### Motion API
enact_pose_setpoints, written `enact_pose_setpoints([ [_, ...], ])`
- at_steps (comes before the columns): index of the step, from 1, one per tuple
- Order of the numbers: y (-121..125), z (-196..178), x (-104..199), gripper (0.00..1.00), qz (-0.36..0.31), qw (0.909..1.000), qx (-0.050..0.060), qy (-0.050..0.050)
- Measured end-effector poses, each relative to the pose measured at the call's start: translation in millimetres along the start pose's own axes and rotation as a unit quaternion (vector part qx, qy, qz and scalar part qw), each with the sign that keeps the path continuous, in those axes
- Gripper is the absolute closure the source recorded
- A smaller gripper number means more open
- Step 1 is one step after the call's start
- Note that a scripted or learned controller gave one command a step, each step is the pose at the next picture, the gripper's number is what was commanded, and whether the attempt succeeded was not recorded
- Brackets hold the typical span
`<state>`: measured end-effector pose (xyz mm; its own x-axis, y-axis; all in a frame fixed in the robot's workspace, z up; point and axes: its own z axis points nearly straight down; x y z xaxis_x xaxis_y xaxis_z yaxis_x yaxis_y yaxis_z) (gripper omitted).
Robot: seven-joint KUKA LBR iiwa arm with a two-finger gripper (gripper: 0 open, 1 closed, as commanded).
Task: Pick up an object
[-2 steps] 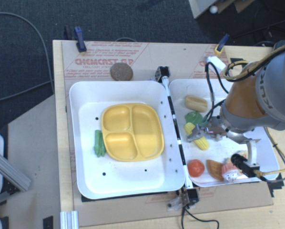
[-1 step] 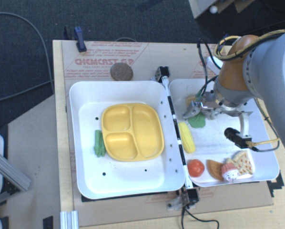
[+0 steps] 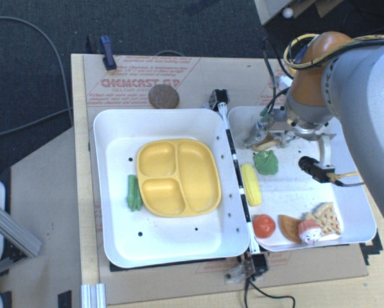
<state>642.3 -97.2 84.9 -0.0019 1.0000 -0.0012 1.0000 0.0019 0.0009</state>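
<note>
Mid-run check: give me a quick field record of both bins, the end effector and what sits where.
left bin: yellow divided plate in the middle; green pea pod beside the plate's left edge
right bin: corn cob along the left wall; broccoli; tomato; pizza slice and croissant near the front
end effector: over the right bin's back left, just above the broccoli
grasp: nothing seen between its fingers; open or shut unclear
</note>
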Motion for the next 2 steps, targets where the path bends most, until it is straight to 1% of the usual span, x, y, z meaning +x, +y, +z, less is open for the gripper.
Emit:
enact_pose_setpoints([
  [1, 25, 0, 6, 0.00, 0.000, 1.0000, -0.001, 0.000],
  [2, -29, 0, 1, 0.00, 0.001, 1.0000, 0.001, 0.001],
])
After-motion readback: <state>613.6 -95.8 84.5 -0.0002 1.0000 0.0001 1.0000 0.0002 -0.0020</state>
